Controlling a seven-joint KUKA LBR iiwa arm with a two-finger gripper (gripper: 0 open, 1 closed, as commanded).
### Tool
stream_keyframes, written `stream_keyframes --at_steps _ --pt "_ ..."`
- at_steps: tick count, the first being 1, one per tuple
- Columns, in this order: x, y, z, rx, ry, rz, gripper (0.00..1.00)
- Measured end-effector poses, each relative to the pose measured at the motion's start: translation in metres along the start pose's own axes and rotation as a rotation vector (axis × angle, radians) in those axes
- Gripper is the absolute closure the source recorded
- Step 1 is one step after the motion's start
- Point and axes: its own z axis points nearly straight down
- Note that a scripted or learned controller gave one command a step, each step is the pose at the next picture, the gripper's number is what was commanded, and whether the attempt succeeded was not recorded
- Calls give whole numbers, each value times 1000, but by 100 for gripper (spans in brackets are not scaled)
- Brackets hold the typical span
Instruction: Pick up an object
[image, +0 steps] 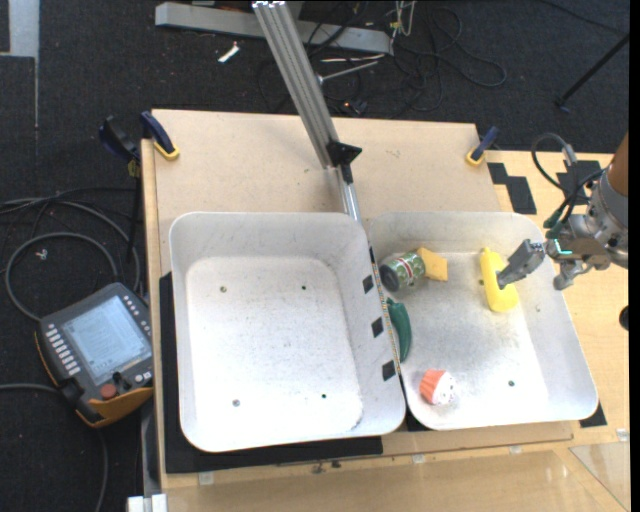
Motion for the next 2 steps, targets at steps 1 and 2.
stream_keyframes --at_steps 1,2 --pt "0 1 -2 -4 -1 1 0" --pt "1 2 62 3 1 4 0"
